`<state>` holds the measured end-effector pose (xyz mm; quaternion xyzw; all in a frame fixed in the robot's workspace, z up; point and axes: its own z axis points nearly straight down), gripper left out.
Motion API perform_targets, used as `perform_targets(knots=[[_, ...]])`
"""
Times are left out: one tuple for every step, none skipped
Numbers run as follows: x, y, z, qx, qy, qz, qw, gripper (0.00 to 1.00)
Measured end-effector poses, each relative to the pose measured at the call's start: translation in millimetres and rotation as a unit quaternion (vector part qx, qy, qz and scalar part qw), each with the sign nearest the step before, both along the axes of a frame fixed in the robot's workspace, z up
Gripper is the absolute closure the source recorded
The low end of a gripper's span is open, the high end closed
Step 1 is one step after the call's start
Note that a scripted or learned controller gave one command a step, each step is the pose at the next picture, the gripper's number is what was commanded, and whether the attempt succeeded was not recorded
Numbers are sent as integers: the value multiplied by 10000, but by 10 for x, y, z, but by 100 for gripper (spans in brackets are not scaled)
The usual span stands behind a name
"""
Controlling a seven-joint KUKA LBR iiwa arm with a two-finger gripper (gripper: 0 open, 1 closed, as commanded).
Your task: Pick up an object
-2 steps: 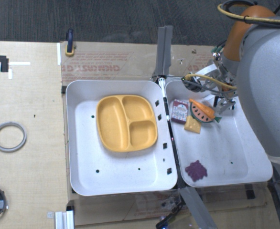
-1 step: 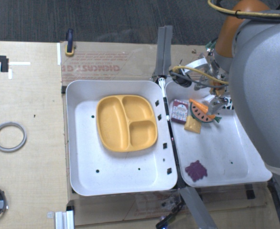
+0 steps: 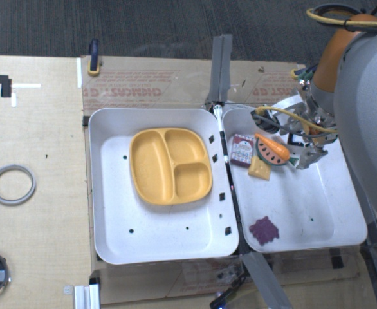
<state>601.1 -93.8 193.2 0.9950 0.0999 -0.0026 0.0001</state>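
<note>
Orange-and-green plastic watermelon slice (image 3: 273, 150) lies just left of my gripper (image 3: 306, 148), beside a yellow wedge (image 3: 260, 168) and small red box (image 3: 242, 150). Gripper state: cannot tell. Advised: centre over the slice alone, clear of neighbours, before descending.

Gripper (image 3: 304, 148) sits low at the right bin's (image 3: 343, 237) far end. Just beside it toward the divider: watermelon slice (image 3: 270, 156) with carrot (image 3: 273, 146) on top, yellow wedge (image 3: 260, 168), small carton (image 3: 242, 150), tightly clustered. Toward the near wall the floor lies open except for a purple toy (image 3: 264, 230). Across the divider, a yellow divided plate (image 3: 170, 165) fills the left bin's (image 3: 111, 237) middle.
</note>
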Motion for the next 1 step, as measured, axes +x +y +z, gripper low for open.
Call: perform_targets(knots=[[-121,-140,1133,-3,-7,38,10000,0]])
